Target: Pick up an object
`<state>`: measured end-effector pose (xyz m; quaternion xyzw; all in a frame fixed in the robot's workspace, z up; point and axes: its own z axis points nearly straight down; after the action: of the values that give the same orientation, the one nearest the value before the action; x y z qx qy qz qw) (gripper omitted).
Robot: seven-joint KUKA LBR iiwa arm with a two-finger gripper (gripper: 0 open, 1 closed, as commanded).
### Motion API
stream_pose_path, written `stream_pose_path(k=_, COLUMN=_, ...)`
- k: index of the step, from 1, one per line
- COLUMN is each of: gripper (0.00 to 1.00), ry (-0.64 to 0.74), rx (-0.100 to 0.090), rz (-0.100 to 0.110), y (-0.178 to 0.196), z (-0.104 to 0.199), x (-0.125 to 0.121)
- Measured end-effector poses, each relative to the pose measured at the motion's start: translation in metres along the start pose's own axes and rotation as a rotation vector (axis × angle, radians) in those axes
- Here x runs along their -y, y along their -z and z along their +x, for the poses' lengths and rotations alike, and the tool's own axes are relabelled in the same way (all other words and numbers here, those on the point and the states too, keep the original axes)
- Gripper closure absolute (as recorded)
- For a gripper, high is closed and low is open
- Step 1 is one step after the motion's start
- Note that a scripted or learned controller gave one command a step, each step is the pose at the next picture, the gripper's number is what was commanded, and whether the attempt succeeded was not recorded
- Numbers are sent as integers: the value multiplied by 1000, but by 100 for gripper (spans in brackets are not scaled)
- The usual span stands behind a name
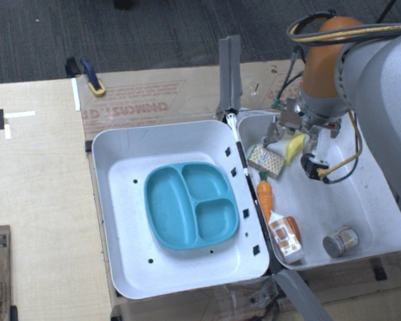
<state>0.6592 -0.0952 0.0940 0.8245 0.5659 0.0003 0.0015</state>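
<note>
Down in the far corner of the right bin [375,195] we see our gripper [294,139], low over the toys. We cannot tell if it is open or closed, because the wrist and black cables hide that part. A yellow thing, maybe a toy banana [294,146], sits right at the gripper's tip. We cannot tell if it is being held or is just lying there.

Just beside it lies a small checked packet [267,160], leaning near the wall between the bins. A toy carrot [264,194] lies along that same wall, and below it a small orange and white carton [285,236]. A little metal can [340,242] lies on its side near the front corner, well apart from the rest.

We think the gripper is low here because the banana is the thing it wants to pick.

Our arm [386,101] comes in from the right and bends down steeply, with the orange band [326,54] high above the wrist.

The left bin [125,257] holds a blue divided plate [191,205].
</note>
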Motion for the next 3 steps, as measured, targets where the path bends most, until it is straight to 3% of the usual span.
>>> stream_pose_path(k=1, gripper=0, ry=-16, rx=0, rz=4, y=-2, z=-44, x=23)
stream_pose_path(k=2, gripper=100, ry=-20, rx=1, rz=5, y=7, z=-45, x=22)
stream_pose_path(k=3, gripper=0, ry=-19, rx=1, rz=5, y=7, z=-45, x=22)
